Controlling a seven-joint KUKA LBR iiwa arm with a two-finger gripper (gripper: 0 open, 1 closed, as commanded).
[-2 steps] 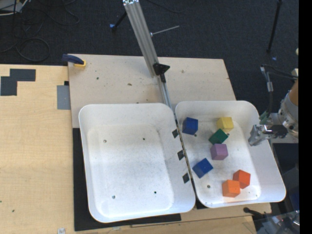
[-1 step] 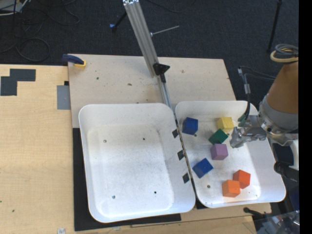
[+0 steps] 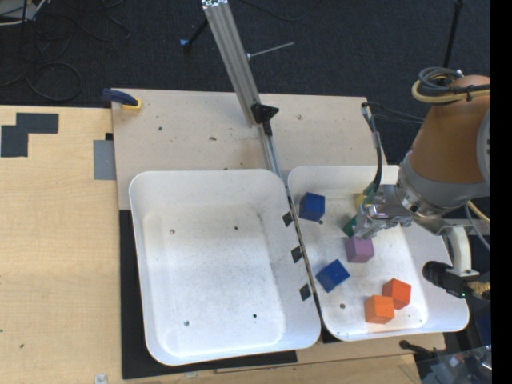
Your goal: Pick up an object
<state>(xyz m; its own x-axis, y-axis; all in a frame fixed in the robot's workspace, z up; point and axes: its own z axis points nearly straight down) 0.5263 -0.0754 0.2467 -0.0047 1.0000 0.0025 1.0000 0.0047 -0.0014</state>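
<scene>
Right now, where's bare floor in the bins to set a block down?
The left white bin has bare floor wall to wall. The right white bin is crowded: two blue cubes, a purple cube under the gripper, two orange cubes. Only its top strip near the far rim is free.

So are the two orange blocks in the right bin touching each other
Touching. The camera view shows one orange block pressed against the other orange block, with no white bin floor between them.
</scene>
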